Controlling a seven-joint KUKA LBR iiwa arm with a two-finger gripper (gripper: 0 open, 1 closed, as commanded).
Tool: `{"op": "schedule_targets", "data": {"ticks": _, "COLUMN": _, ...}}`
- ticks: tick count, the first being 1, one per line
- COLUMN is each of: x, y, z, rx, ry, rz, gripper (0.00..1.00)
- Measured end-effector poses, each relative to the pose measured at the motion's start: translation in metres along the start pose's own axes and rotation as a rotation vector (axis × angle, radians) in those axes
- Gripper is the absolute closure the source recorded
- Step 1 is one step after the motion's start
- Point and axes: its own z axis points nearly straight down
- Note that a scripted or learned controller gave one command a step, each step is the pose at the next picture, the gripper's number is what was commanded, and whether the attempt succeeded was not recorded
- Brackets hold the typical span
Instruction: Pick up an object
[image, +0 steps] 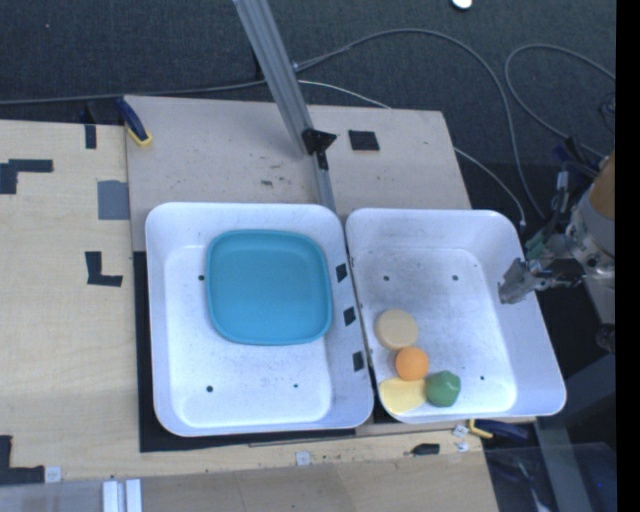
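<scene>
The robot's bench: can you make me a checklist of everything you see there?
Surface: wooden bench with dark tape marks, bearing a left bin and a right bin, both white.
Job's things: tan disc, orange ball, green ball and yellow piece, clustered in the right bin's near left corner.
Clutter: blue plate in the left bin.
Grippers: end effector over the right bin's right rim, holding nothing visible.
Cables: grey loops on the dark floor.
Surroundings: slanted metal pole.
</scene>
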Motion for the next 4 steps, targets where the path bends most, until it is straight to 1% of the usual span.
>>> {"op": "schedule_targets", "data": {"ticks": 1, "x": 0.053, "y": 0.009, "z": 0.002, "rx": 0.004, "ry": 0.002, "rz": -0.003, "gripper": 1.00}}
{"op": "schedule_targets", "data": {"ticks": 2, "x": 0.112, "y": 0.005, "z": 0.016, "rx": 0.004, "ry": 0.002, "rz": -0.003, "gripper": 1.00}}
{"op": "schedule_targets", "data": {"ticks": 3, "x": 0.167, "y": -0.003, "z": 0.016, "rx": 0.004, "ry": 0.002, "rz": -0.004, "gripper": 1.00}}
{"op": "schedule_targets", "data": {"ticks": 4, "x": 0.220, "y": -0.006, "z": 0.035, "rx": 0.005, "ry": 0.001, "rz": -0.003, "gripper": 1.00}}
